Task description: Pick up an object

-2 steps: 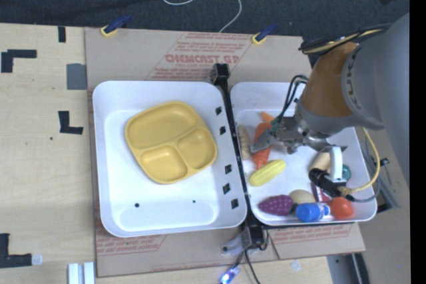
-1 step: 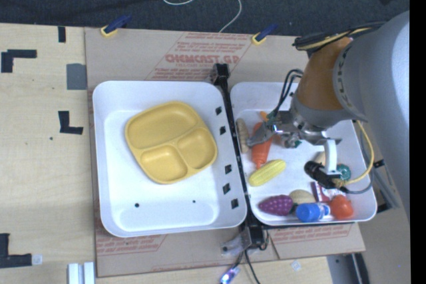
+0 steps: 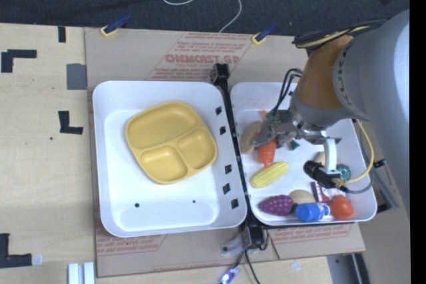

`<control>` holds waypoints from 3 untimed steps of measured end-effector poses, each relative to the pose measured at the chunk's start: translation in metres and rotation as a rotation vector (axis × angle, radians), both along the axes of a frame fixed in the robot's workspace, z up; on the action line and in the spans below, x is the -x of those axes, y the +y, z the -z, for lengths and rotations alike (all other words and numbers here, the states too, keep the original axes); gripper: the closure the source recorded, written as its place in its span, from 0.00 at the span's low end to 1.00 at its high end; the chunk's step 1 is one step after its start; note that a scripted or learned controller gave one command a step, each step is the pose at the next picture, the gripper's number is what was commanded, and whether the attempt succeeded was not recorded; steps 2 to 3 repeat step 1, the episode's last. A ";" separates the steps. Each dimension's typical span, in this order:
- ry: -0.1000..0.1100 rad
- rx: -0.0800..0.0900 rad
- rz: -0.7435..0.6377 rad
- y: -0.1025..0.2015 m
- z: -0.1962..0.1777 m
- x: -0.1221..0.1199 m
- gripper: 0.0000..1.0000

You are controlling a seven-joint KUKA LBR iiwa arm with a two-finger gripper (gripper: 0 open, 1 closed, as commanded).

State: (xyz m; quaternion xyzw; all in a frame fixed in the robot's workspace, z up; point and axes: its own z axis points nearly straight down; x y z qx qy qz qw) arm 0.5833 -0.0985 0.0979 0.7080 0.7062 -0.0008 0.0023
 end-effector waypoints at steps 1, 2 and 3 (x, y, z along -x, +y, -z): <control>-0.003 -0.008 -0.013 0.101 -0.092 0.005 1.00; -0.003 -0.008 -0.013 0.101 -0.092 0.005 1.00; -0.003 -0.008 -0.013 0.101 -0.092 0.005 1.00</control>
